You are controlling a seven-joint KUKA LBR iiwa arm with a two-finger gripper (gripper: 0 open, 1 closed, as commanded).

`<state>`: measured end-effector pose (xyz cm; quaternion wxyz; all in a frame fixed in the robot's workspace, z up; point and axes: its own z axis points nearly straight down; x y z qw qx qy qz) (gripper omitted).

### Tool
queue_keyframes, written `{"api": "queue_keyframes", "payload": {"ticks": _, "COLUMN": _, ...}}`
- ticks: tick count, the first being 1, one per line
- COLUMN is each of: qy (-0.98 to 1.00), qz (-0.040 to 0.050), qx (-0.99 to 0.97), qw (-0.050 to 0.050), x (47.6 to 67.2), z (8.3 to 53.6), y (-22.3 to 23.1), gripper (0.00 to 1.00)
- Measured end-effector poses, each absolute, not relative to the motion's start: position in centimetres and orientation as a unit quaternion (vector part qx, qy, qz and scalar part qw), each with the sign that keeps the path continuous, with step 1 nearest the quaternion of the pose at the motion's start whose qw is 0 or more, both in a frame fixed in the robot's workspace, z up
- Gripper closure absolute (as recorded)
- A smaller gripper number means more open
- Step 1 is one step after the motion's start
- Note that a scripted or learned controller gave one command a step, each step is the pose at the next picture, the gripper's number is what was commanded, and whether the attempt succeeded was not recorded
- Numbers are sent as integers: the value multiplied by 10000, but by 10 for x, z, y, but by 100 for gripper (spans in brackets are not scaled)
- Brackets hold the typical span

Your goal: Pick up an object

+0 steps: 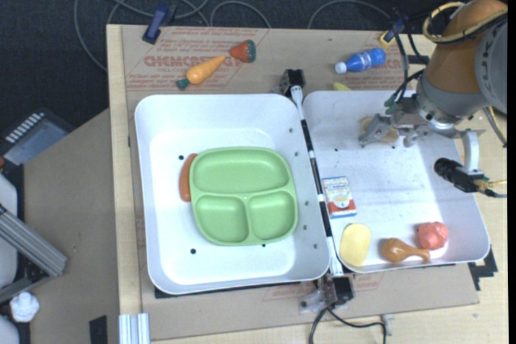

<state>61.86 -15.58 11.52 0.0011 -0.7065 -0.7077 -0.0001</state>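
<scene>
Lying along the near edge of the right bin (451, 173) are the things the arm can choose from: a small carton (339, 196) with a red and blue label against the left wall, a pale yellow lemon-like piece (355, 244) in the near left corner, an orange-brown gourd-shaped toy (401, 251) just beside it, and a pink lumpy toy (432, 235) touching the gourd's thick end. None of them is lifted; all four rest on the bin floor.

The gripper (393, 129) hangs over the far part of this same bin, well apart from these objects, and nothing is between its fingers. How wide the claw stands I cannot tell, because the metal parts are seen from above and blur together.

My judgement is that the task is at its approach step, with no grasp made yet. The next move calls for bringing the gripper toward the near edge, setting it above one object, and descending with the claw spread enough. The pink toy and the gourd touch each other, so a clean grip there may be difficult; the carton stands more free, but it is close to the wall.

In the left bin (161, 173) lies a green divided plate (242, 193) with an orange sausage-like toy (185, 177) at its left side. Beyond the bins a toy carrot (205, 69) and a blue bottle (361, 60) lie on the bench (129, 254).
</scene>
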Motion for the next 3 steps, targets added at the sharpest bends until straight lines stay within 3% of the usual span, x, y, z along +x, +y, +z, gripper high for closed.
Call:
{"api": "queue_keyframes", "payload": {"ticks": 1, "qy": -7073, "qz": -3, "qx": -7069, "qw": -7, "x": 667, "z": 85, "y": -138, "gripper": 0}}
{"api": "queue_keyframes", "payload": {"ticks": 2, "qy": -7077, "qz": -12, "qx": -7065, "qw": -29, "x": 668, "z": 96, "y": -138, "gripper": 100}}
{"api": "queue_keyframes", "payload": {"ticks": 3, "qy": -7083, "qz": -17, "qx": -7060, "qw": -4, "x": 625, "z": 187, "y": -49, "gripper": 100}}
